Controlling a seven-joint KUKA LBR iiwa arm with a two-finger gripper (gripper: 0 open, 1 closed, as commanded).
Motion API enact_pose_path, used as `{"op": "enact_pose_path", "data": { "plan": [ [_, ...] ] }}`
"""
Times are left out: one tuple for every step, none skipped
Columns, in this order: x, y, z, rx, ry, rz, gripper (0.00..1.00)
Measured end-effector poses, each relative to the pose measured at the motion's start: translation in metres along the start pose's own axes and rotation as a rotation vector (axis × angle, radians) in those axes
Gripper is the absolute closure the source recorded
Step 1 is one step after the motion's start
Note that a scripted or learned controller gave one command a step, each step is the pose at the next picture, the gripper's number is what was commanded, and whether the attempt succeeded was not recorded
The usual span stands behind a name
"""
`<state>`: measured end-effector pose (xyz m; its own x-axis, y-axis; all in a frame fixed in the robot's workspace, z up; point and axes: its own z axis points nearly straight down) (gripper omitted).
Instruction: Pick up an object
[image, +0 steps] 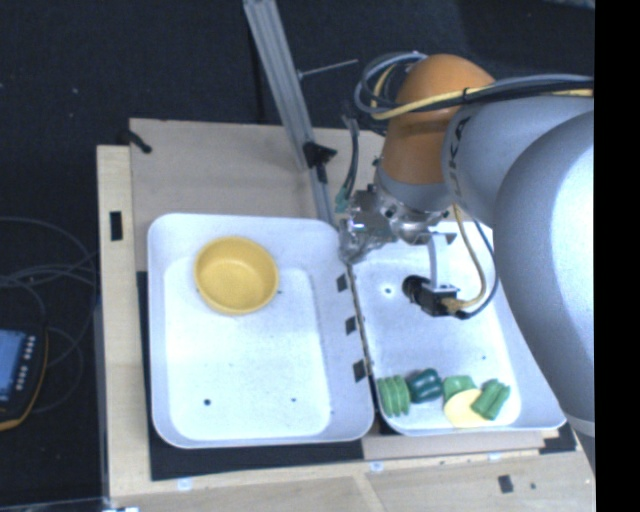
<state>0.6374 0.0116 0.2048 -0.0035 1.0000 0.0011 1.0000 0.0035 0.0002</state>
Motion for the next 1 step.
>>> {"op": "enact_pose_path", "data": {
  "plan": [
    [0.0587, 0.0147, -0.0129, -0.001, 0.0, 0.0, 1.0]
  ]
}}
